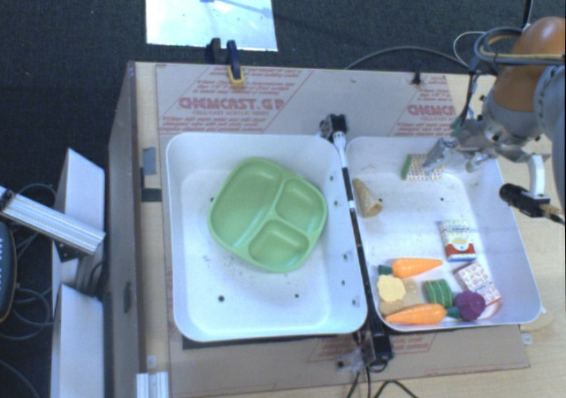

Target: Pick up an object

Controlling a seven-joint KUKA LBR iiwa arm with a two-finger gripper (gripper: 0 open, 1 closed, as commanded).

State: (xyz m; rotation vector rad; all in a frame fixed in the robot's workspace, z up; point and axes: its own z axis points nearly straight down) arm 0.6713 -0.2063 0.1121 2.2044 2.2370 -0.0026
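Note:
My gripper point(442, 157) hangs over the far edge of the right bin point(402, 228), its fingertips just beside a small green-and-white packet point(423, 168) lying there. Nothing shows between the fingers. A tan cone-shaped piece point(367, 197) lies near the bin's left wall. Two red-and-white packets point(457, 241) point(478, 279) lie toward the right. At the near end sit two orange carrots point(416, 267) point(416, 315), a yellow piece point(390, 288), a green piece point(438, 291) and a purple piece point(470, 305).
The left bin point(199, 299) holds a green divided plate point(268, 213). A black divider clamp point(336, 129) sits between the bins at the far edge. The arm point(522, 87) enters from the right, with cables above it.

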